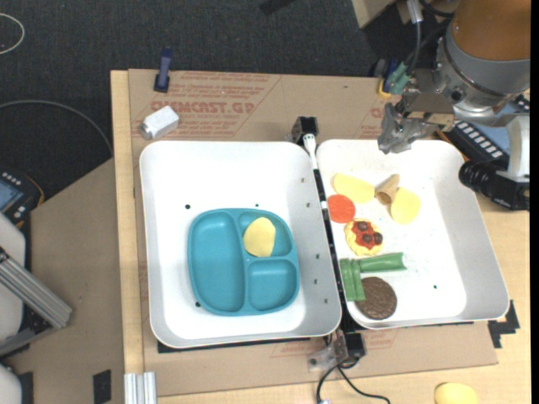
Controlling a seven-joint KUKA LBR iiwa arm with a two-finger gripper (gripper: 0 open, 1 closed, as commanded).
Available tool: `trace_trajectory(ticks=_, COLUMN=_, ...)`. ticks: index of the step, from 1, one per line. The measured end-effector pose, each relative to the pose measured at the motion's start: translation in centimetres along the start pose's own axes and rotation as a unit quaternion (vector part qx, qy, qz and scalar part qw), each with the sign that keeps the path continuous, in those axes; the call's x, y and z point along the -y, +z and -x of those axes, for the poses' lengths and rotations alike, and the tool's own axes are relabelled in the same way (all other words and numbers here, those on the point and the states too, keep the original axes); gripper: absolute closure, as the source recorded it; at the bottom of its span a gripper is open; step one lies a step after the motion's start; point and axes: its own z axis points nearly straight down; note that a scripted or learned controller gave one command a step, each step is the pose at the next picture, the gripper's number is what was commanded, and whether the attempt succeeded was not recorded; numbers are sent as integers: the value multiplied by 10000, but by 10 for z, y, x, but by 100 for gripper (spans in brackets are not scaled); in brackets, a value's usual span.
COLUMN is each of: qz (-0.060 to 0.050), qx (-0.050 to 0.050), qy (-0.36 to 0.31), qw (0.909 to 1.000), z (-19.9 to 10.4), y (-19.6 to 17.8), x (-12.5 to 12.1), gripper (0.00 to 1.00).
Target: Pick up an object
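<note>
The gripper (396, 139) hangs over the far edge of the right bin (472, 234), above its upper rim, with the grey arm (484, 53) and its orange band reaching in from the upper right. Its fingers point down toward the bin and look close together, with only a narrow gap at most; nothing sits between them, and the tips appear to be above the white floor rather than touching any item. The nearest objects lie below it in the bin: a pale yellow flat piece (353, 188), a small tan cone (387, 190) lying tilted just beside it, and a second yellow piece (405, 206) touching the cone's lower side. An orange-red disc (341, 208) lies against the lower edge of the first yellow piece, near the bin's left wall. Below that is a small toy pizza (365, 237) with red and dark toppings, then a green strip (381, 263) lying crosswise, meeting a green block (351, 280) that stands along the left wall. A brown round cookie (376, 298) rests at the bin's near end, touching the green block. In the left bin (168, 192) a teal divided tray (240, 261) sits toward the near side, and a yellow oval piece (259, 237) lies in its upper right compartment.
</note>
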Motion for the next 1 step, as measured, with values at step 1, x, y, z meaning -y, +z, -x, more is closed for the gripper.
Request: trace_trajectory(ticks=1, qz=-1, qx=-8, qy=-15, qw=10000, z=-29, y=-140, x=7, gripper=100)
